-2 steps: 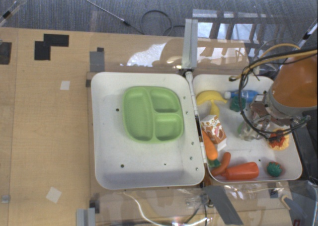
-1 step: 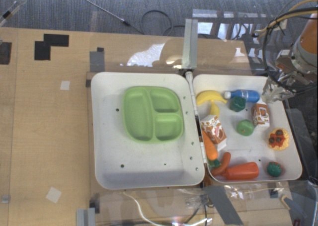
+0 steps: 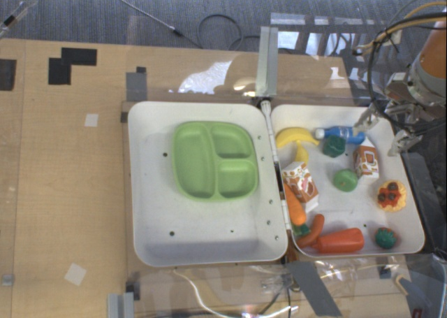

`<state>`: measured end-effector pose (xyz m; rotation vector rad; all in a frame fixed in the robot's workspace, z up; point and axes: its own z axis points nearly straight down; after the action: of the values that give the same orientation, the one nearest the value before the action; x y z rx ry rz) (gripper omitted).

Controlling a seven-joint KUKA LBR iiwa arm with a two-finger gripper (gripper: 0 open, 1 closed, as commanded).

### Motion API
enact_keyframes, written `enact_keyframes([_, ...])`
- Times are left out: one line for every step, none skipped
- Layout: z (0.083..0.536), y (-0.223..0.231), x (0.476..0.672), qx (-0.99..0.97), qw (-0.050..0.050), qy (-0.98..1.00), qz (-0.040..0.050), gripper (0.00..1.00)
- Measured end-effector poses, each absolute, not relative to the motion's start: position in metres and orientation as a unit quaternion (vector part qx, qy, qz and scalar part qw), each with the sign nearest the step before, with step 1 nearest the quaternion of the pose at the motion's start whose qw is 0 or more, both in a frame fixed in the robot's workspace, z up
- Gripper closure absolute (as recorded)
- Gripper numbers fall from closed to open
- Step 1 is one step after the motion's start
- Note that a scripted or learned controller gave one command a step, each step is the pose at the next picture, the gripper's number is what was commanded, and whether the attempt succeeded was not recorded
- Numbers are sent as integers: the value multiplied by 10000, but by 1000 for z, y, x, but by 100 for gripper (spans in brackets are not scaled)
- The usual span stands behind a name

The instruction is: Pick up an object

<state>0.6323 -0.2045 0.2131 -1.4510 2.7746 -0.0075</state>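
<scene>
the claw (image 3: pixel 383 126) hangs wide apart and holds nothing at the right bin (image 3: pixel 416 222)'s upper right corner. the blue bottle (image 3: pixel 340 133) lies just to its left, long axis running left-right, nearest of the toys.

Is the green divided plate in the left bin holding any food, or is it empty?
Empty. The green divided plate lies flat in the left bin, and all three compartments show only bare green surface. The toy foods are in the right bin.
</scene>
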Motion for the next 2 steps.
enact_keyframes([118, -208, 615, -4828, 120, 8756, -131, 0])
enact_keyframes([89, -206, 577, -4231, 61, 9060, -38, 0])
